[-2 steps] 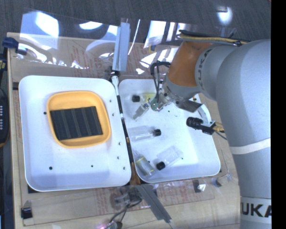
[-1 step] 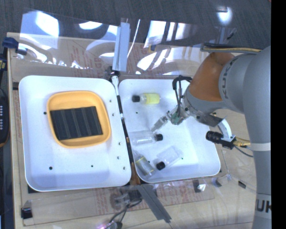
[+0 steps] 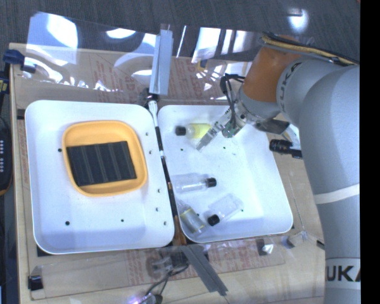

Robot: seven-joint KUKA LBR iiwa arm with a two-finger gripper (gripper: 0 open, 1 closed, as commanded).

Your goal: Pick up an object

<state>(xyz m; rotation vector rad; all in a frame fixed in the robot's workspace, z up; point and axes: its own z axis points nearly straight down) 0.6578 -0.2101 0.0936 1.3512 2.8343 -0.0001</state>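
Task thing: small yellow-green object with a black cap (image 3: pixel 193 130), lying in the right shallow white bin (image 3: pixel 275 195), in that bin's far part.
Tool: two-finger tool (image 3: pixel 209 139) at the end of the grey arm with the orange band (image 3: pixel 285 84), lowered into the right shallow white bin, its tip just beside or touching the yellow-green object on the near-right side.
Tool state: cannot tell whether open or closed; no object is seen held.
Second item: clear plastic vial with a black cap (image 3: pixel 196 183), lying on its side near the middle of the right bin, nearer the camera than the yellow-green object.
Third item: clear plastic bottle with a black cap (image 3: pixel 221 209), lying tilted toward the near edge of the right bin.
Fourth item: small clear item with a yellowish tint (image 3: pixel 190 220), in the near-left corner of the right bin.
Left bin: shallow white bin (image 3: pixel 44 201), touching the right bin along its left side.
Left bin content: orange-yellow tray with a dark ribbed insert (image 3: pixel 103 158), well apart from the tool.
Bench: brown bench (image 3: pixel 114 271) under both bins.
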